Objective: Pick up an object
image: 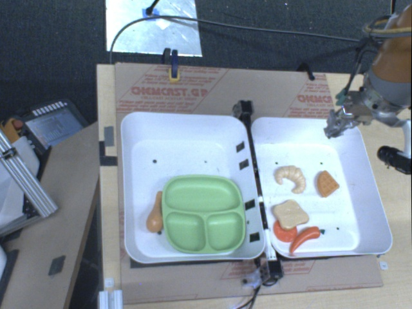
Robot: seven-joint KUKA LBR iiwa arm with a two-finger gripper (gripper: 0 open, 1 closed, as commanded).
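Observation:
My gripper (pixel 335 126) hangs over the far right corner of the right bin (pixel 367 172), above and apart from the objects. In that bin lie a pale croissant (pixel 291 177), an orange waffle piece (pixel 327 184), a slice of toast (pixel 290 212), a red tomato slice (pixel 280 231) under the toast's edge, and a red chili pepper (pixel 304 237) near the front. Nothing shows between the gripper's fingers.
The left bin (pixel 180 134) holds a green divided plate (pixel 203 212) and a tan drumstick (pixel 155 213) to its left. A black divider strip (pixel 252 172) runs between the bins. Cardboard lies under both bins, and cables cross the back.

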